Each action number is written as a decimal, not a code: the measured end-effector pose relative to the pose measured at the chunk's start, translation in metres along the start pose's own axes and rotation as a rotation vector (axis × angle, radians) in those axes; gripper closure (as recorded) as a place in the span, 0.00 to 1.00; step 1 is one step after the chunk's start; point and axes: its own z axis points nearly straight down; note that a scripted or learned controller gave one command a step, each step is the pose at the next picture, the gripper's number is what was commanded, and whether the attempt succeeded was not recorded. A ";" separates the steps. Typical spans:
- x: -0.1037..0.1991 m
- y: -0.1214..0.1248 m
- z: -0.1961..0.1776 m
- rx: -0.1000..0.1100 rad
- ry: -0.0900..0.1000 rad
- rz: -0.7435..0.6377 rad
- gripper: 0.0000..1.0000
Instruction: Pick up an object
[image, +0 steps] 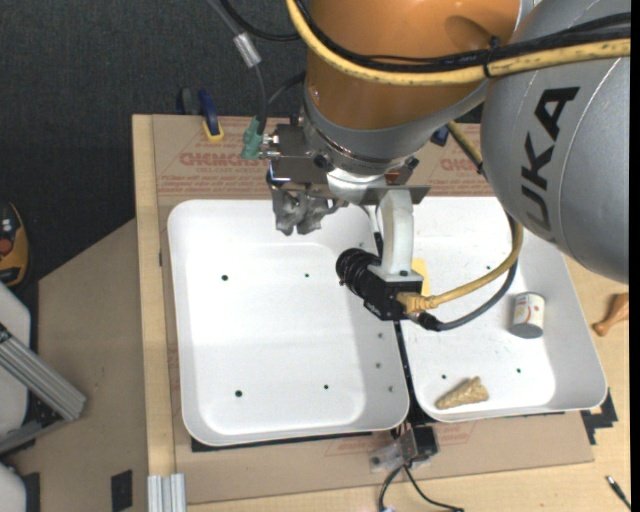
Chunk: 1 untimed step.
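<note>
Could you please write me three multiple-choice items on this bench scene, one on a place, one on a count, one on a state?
1. Where does the small white cylinder lie?
A. in the left bin
B. in the right bin
C. on the cardboard outside the bins

2. How many white bins stand side by side on the bench?
A. one
B. two
C. three

3. How does the tan wedge-shaped piece sit?
A. lying loose on the bin floor
B. hanging from the arm
C. balanced on top of the cylinder

Answers:
1 B, it rests on the floor of the right bin, close to its right wall.
2 B, the left bin and the right bin meet along one middle seam.
3 A, it lies flat near the right bin's front edge, apart from the gripper.
</note>
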 end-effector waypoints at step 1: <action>-0.001 -0.025 0.102 0.028 -0.012 0.002 1.00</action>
